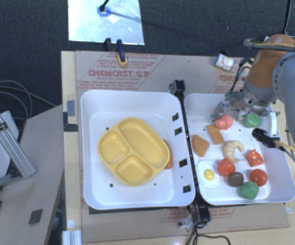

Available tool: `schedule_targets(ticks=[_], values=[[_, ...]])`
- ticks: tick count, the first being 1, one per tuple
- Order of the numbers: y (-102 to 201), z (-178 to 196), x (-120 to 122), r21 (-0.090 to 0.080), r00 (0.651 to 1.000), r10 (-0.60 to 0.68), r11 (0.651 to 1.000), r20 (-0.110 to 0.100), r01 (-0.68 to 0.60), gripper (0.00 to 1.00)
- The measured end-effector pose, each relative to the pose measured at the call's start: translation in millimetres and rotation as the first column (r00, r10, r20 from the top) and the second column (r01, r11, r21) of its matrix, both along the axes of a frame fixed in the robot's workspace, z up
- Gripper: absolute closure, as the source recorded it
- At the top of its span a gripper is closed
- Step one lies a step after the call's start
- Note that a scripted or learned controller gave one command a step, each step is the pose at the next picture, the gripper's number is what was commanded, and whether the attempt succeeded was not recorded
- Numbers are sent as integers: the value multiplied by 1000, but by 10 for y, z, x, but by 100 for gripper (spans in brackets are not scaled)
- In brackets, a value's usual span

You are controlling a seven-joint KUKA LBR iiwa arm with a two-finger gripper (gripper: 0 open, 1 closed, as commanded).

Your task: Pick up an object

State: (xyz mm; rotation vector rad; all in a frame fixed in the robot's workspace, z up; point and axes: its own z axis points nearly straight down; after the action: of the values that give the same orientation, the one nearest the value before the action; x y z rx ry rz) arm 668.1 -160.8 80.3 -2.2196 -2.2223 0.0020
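The right bin point(285, 190) holds several toy foods. My gripper point(228, 109) hangs low over the bin's far part, just above a pink piece point(223, 122) and beside a green round piece point(251, 120). An orange block point(215, 134) and an orange wedge point(200, 145) lie nearer the front, with a pale croissant point(232, 148) to their right. A red piece point(254, 158), a red tomato point(226, 166), a fried egg point(209, 175), a brown piece point(235, 178), another red tomato point(258, 176) and a green piece point(248, 190) fill the near part.
The left bin point(101, 103) holds a yellow divided plate point(132, 149), with an orange thing point(168, 157) partly tucked under its right edge. A black divider point(184, 137) runs between the bins. A small white item point(224, 61) sits on the board behind the right bin.
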Motion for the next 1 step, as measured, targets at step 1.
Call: schedule_targets(ticks=[1], values=[[2,164,22,-1,1000,2,1000,7,-2,100]])
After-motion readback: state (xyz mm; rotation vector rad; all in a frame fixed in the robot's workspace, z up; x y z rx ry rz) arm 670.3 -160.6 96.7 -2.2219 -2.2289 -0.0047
